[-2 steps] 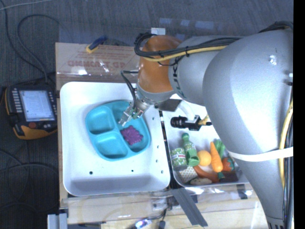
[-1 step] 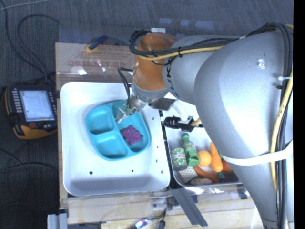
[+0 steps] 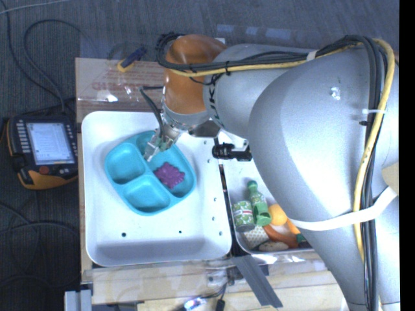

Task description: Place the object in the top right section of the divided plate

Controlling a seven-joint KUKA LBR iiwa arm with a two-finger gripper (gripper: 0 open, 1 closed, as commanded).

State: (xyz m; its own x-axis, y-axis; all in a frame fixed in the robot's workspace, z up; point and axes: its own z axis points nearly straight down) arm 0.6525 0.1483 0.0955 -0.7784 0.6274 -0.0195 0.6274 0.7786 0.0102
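A blue divided plate [image 3: 139, 199] lies in the left white bin [image 3: 130, 245]. A purple bunch of toy grapes [image 3: 170, 173] rests in the plate's right-hand section. My gripper [image 3: 157, 149] hangs over the plate's upper rim, just up and left of the grapes and apart from them. It is open, with nothing between its fingers. The orange wrist band [image 3: 188, 76] sits above it, and the arm hides the bin's top right corner.
The right bin [image 3: 241, 243] holds a green toy bottle [image 3: 257, 203], a green can [image 3: 242, 214] and orange and red toy foods [image 3: 282, 232]. The grey arm covers most of that bin. A teach pendant [image 3: 45, 148] lies on the floor to the left.
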